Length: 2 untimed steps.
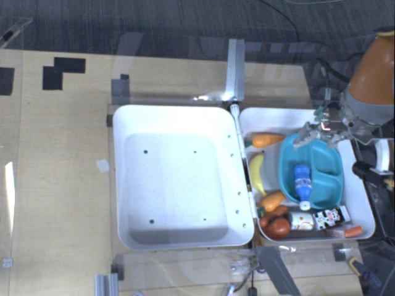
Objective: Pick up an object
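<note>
The right bin [365, 209] holds a teal divided dish [324, 168] with a small blue bottle [302, 182] lying in it. Around the dish lie an orange carrot [267, 140], a yellow banana [255, 171], a second orange piece [271, 200], a red tomato [278, 227] and a black-and-white box [328, 216]. My gripper [321, 133] hangs over the dish's far rim, its silver fingers spread apart and nothing between them. The grey arm with its orange band [373, 69] comes in from the right.
The left bin [121, 165] sits beside the right one, their rims meeting at the centre divider [242, 165]. A metal post [235, 66] stands behind that joint. A small red-orange item [352, 231] lies in the right bin's near corner. Black cables run at the far right.
</note>
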### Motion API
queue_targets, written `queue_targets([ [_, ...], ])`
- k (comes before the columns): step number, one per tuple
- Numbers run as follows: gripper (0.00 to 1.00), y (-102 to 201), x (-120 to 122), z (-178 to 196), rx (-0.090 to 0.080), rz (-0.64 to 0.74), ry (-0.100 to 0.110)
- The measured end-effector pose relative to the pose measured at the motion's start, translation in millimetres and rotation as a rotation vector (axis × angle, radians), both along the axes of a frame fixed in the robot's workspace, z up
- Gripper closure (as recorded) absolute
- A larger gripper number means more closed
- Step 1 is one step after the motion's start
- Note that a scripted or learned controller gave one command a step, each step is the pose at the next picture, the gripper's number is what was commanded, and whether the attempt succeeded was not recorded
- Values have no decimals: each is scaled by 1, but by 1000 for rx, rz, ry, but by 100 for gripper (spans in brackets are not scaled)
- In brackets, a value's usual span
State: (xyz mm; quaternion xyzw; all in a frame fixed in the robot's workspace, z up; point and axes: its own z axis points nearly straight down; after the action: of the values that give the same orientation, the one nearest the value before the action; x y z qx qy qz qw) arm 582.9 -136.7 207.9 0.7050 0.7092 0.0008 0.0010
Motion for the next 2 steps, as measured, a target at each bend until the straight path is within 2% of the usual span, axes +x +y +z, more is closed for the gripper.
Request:
queue_targets([
  [1,0,-19,23,-16,-2,85,-4],
  [2,0,17,32,-92,-2,47,-14],
])
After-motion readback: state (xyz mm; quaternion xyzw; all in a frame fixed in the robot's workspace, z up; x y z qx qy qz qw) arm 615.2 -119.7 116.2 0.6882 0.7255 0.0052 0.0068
